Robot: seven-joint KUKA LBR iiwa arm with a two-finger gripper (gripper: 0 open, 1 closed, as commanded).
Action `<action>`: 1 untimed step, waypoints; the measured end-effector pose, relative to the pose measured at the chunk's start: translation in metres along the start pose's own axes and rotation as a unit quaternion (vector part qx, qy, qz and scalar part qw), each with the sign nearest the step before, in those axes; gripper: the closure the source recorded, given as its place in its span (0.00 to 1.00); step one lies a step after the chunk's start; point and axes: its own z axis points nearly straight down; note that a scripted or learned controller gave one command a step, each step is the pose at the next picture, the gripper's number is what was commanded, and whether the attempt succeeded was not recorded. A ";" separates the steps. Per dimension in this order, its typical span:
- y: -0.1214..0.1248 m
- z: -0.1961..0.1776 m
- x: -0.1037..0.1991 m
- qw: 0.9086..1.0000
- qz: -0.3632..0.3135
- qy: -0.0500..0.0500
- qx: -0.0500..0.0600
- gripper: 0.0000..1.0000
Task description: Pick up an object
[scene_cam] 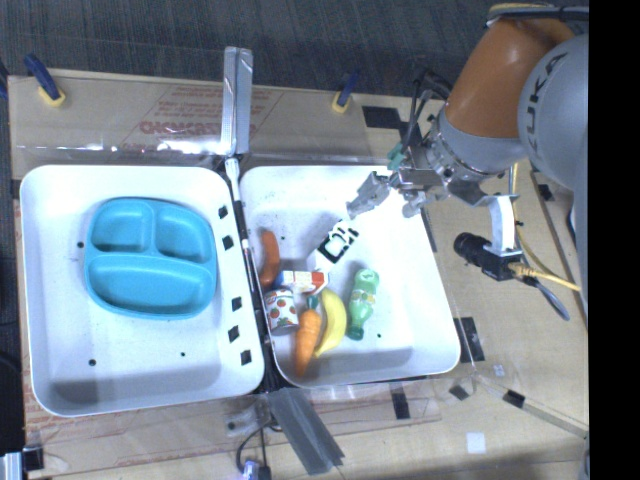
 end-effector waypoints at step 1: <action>-0.046 0.117 -0.022 0.997 -0.076 0.000 0.000 0.00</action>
